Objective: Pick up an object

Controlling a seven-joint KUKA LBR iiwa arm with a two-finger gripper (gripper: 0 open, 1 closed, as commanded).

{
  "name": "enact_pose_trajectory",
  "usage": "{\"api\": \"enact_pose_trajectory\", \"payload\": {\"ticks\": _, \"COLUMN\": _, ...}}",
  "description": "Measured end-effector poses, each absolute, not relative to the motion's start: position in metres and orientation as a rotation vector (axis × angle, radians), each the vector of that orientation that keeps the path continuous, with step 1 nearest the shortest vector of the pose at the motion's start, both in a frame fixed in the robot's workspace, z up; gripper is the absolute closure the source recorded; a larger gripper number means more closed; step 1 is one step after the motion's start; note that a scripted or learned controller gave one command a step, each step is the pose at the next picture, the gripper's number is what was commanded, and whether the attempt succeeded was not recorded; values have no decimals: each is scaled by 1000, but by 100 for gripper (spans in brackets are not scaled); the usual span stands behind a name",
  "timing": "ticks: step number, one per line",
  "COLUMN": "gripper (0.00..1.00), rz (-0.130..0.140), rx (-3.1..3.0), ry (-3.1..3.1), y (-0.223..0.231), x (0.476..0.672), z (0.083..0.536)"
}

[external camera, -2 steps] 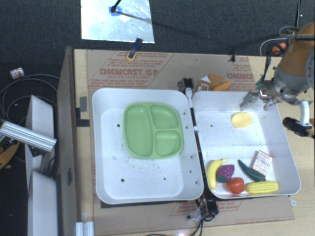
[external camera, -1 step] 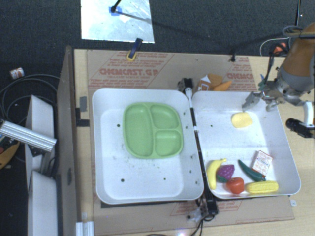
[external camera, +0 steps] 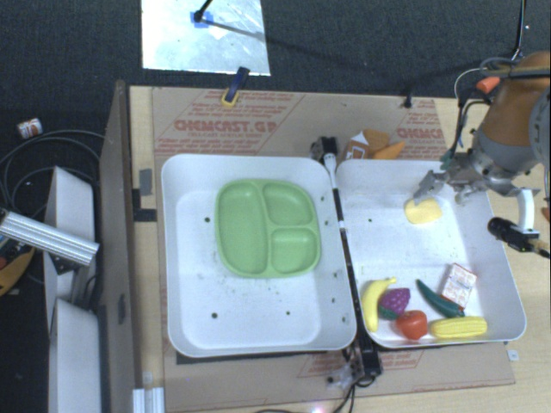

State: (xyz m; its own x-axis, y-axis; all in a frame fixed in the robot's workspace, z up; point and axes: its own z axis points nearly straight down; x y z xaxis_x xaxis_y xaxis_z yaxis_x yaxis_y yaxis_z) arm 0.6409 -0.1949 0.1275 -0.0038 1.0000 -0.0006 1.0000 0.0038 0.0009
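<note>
- Two white bins side by side on bench: left bin (external camera: 185,256), right bin (external camera: 508,304).
- Green divided plate (external camera: 267,229) in middle of left bin, three compartments, nothing on it.
- Arm (external camera: 516,114) in from 3 o'clock, orange band above wrist, over upper right part of right bin.
- Gripper (external camera: 428,194) at roughly 12 o'clock of right bin's floor, tips right at top of pale yellow lump (external camera: 424,212); can't tell whether fingers apart or together, can't tell if lump is held.
- Yellow lump resting on bin floor, well apart from other items.
- Cluster along 6 o'clock edge of right bin: banana (external camera: 374,299), purple grapes (external camera: 395,300) just beside it, red tomato (external camera: 412,323), corn cob (external camera: 458,327) toward 5 o'clock.
- Dark green vegetable (external camera: 437,298) between tomato and small red-white box (external camera: 459,284).
- Orange item (external camera: 387,150) on cardboard beyond right bin, 12 o'clock side.
</note>
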Motion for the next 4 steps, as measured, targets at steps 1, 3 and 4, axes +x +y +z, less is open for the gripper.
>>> {"api": "enact_pose_trajectory", "payload": {"ticks": 1, "gripper": 0, "rz": 5, "rx": 2211, "ry": 2227, "y": -170, "x": 661, "z": 130}}
{"api": "enact_pose_trajectory", "payload": {"ticks": 3, "gripper": 0, "rz": 5, "rx": 2211, "ry": 2228, "y": -166, "x": 650, "z": 105}}
{"api": "enact_pose_trajectory", "payload": {"ticks": 4, "gripper": 0, "rz": 2, "rx": 2219, "ry": 2219, "y": -191, "x": 637, "z": 120}}
